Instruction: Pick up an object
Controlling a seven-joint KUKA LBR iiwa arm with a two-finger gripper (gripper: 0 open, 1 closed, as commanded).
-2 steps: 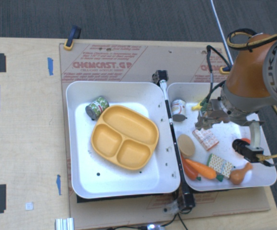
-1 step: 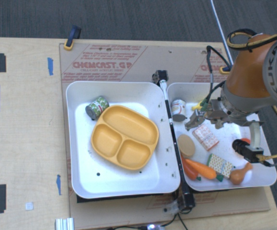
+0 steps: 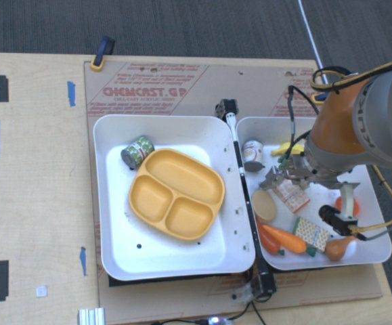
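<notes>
My gripper [image 3: 275,179] hangs low in the right bin [image 3: 378,252], at its left middle, with the grey arm and its orange band reaching in from the right. Just below and right of it lies a small red-and-white packet [image 3: 293,196]. A tan round piece [image 3: 265,207] lies below the gripper, and a small white can [image 3: 252,154] stands up and to its left. A yellow banana [image 3: 285,148] peeks out beside the wrist. Nothing visibly sits between the fingers.
The right bin also holds an orange carrot [image 3: 282,239], a checked packet [image 3: 311,233] and a brown pear-shaped thing [image 3: 337,248] along its front. The left bin [image 3: 107,181] carries a yellow divided plate [image 3: 176,193] and a green can [image 3: 137,152].
</notes>
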